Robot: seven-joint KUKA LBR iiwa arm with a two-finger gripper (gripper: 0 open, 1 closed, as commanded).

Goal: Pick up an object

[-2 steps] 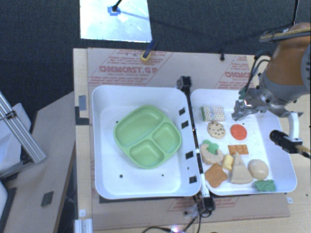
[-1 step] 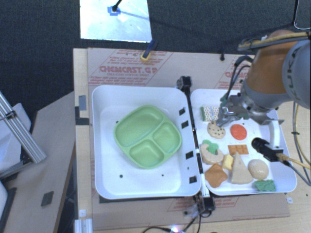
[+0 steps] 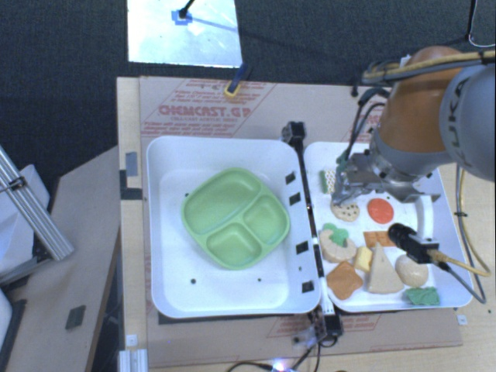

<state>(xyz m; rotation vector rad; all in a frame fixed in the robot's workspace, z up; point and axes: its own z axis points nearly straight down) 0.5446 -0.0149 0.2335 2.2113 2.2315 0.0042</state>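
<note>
My gripper (image 3: 346,183) hangs low over the far left part of the right bin (image 3: 449,208), reaching in from the right. Just below it in the view lies a chocolate-chip cookie (image 3: 345,210), and I cannot tell whether the two touch. A green-and-white piece (image 3: 325,180) lies right beside the gripper on its left. A red slice (image 3: 380,209) lies to the cookie's right. The arm hides the far right part of this bin.
Toy foods crowd the near half of the right bin: a green-and-tan piece (image 3: 335,241), an orange cracker (image 3: 377,239), a pale wedge (image 3: 381,272), an orange piece (image 3: 344,280), a beige ball (image 3: 411,270). A green divided plate (image 3: 235,217) lies in the left bin (image 3: 167,208).
</note>
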